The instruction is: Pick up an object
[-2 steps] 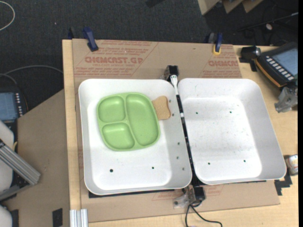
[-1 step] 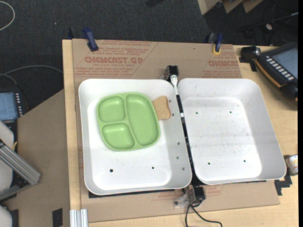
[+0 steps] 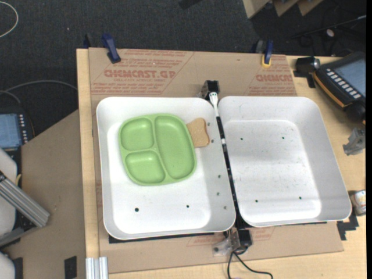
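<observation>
The green divided plate lies flat in the left bin, a tan slice touching its right rim. The jaws' state cannot be told. A flush, shallow plate could slip any grasp, or drag the slice.

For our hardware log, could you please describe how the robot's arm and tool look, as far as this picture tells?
Little can be told: a small grey angular piece at the right edge, beside the right bin, might belong to it, but is too cropped.
</observation>
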